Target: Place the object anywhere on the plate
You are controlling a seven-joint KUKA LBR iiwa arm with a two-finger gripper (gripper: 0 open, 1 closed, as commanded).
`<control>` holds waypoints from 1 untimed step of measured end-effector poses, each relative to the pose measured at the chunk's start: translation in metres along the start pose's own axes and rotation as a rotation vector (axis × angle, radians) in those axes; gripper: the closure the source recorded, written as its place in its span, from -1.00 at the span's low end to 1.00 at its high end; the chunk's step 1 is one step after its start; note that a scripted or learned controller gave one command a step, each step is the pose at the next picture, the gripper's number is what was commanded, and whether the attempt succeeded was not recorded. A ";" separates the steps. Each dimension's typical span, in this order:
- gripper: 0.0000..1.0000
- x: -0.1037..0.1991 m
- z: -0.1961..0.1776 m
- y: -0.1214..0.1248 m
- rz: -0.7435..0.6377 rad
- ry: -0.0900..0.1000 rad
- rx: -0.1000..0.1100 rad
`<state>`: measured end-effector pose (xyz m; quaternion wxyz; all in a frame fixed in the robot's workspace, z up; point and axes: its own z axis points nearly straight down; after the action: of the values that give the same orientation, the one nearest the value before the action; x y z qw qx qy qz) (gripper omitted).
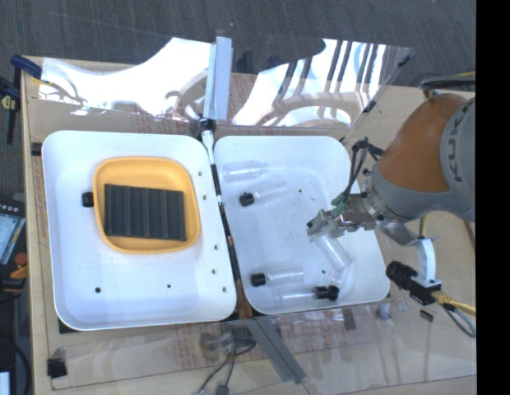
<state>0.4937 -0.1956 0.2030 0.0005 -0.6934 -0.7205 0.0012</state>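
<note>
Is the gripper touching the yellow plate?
Apart. The camera view shows the gripper over the right bin, while the yellow plate sits in the left bin across the divider.

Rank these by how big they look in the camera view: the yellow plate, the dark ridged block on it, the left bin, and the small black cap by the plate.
1. left bin
2. yellow plate
3. dark ridged block, lying on the plate
4. small black cap at the plate's left edge
</note>
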 end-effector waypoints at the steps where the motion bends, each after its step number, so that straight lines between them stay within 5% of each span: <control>1: -1.00 0.000 0.000 0.000 0.000 0.000 0.000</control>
<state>0.4937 -0.1957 0.2031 0.0005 -0.6935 -0.7205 0.0013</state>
